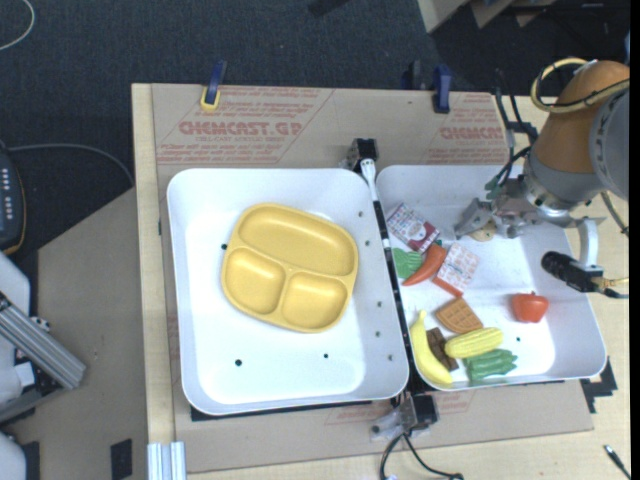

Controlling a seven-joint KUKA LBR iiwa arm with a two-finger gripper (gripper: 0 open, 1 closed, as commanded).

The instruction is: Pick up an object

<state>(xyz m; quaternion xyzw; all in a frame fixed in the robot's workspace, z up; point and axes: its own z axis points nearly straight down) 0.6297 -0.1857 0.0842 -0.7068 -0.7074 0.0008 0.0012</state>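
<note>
Around my bench lies dark carpet (150, 28) — a thin white cable (20, 18) loops across it at the far left. A brown board (300, 118) (red lettering printed on it) is clamped by two blue clamps (213, 86).

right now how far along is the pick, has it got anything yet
Done: the arm has reached over the right bin, with the gripper low near its far side. In hand: nothing visibly held. Left: the grasp and lift. The tomato, corn, carrot and banana lie in that bin; the yellow divided plate sits in the left bin.
</note>
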